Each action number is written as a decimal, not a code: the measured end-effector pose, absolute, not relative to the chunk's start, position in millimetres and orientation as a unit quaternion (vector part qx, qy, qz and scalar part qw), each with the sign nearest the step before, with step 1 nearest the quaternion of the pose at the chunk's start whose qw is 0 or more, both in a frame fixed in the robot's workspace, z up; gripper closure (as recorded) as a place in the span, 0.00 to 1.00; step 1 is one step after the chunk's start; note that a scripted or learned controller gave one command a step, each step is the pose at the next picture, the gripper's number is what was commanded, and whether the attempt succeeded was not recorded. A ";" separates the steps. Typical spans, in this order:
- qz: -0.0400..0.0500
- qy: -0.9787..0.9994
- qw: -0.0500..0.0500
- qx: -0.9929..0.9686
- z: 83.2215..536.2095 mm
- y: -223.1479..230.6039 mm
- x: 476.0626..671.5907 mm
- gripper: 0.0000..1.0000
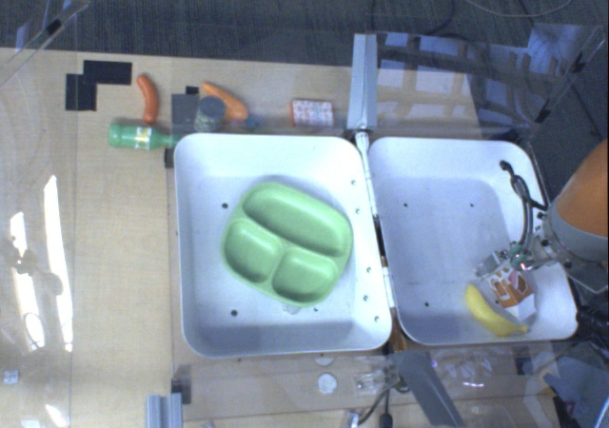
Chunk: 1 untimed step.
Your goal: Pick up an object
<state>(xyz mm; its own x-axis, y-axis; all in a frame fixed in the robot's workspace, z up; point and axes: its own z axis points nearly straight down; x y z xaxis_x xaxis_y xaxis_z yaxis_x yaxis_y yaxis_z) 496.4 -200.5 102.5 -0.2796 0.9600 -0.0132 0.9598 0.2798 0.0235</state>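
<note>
Down in the right bin (447, 169), near its lower right corner, the gripper (509, 269) sits low over a small cluster of things. A banana (492, 313) lies just beside the bin's front wall, and a small orange-and-white item (515, 289) rests touching or nearly touching it, right under the gripper. The arm (585, 212) comes in over the bin's right rim. Whether the gripper is spread or closed cannot be told: the parts at its tip are too small and tangled with the item below.

The step in hand looks like the reach or the grasp itself, aimed at the orange-and-white item or the banana; nothing is visibly lifted yet. The next move calls for a firm closing on one object, then a straight lift clear of the bin wall, which stands close.

The left bin (200, 255) holds a green tray (288, 243), well apart from the work.
</note>
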 end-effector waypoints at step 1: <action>0.003 0.845 0.008 0.535 204.2 -132.3 554.6 1.00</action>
<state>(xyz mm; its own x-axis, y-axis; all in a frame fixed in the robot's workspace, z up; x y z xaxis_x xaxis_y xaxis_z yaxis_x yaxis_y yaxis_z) 554.6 -132.3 204.2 -0.4272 0.9041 -0.0108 0.9040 0.4273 0.0133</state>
